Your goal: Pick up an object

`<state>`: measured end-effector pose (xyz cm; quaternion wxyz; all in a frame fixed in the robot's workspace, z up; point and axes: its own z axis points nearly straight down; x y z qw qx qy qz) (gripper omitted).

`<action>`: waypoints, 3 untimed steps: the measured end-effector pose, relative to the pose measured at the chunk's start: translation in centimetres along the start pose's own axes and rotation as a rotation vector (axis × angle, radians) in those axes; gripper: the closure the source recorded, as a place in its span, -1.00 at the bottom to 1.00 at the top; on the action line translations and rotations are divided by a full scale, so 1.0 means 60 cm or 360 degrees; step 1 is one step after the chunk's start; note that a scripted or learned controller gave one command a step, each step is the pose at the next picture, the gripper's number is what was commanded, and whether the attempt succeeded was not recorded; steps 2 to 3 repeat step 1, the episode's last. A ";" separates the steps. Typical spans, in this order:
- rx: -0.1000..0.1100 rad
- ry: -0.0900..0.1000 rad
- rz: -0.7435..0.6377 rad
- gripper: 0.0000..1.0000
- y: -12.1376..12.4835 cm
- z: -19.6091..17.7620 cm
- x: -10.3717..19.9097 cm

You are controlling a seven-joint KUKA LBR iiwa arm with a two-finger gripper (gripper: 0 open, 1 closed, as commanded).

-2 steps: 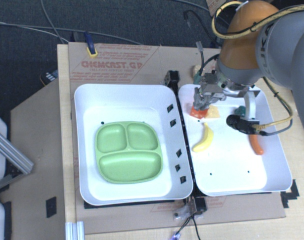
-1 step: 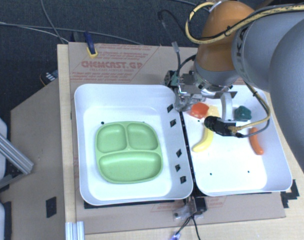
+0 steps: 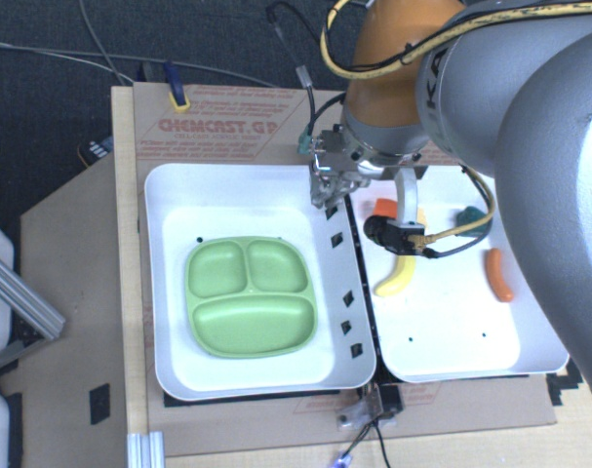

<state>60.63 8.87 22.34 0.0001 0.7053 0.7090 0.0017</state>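
Observation:
My gripper (image 3: 327, 195) hangs below the orange wrist band (image 3: 403, 37), over the far end of the divider between the two bins. In the right bin (image 3: 471, 349) a yellow banana-shaped piece (image 3: 397, 277) lies near the divider, just right of and nearer than the gripper. A small orange block (image 3: 384, 208) sits right of the gripper, partly hidden by the wrist and a black cable. An orange sausage-shaped piece (image 3: 500, 274) lies at the right side, and a teal piece (image 3: 468, 218) peeks out under the arm. I see nothing in the gripper.
The left bin (image 3: 169, 261) holds a green divided plate (image 3: 251, 295). The grey arm covers the right bin's far right part. A blue-and-yellow clip (image 3: 177, 88) sits on the cardboard behind the bins. Cables run across the dark floor.

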 end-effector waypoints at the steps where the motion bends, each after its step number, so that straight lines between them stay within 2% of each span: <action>1: 0.0004 -0.0001 0.0007 -1.00 0.000 0.002 -0.005; 3: 0.0004 -0.0001 0.0007 -1.00 0.000 0.002 -0.005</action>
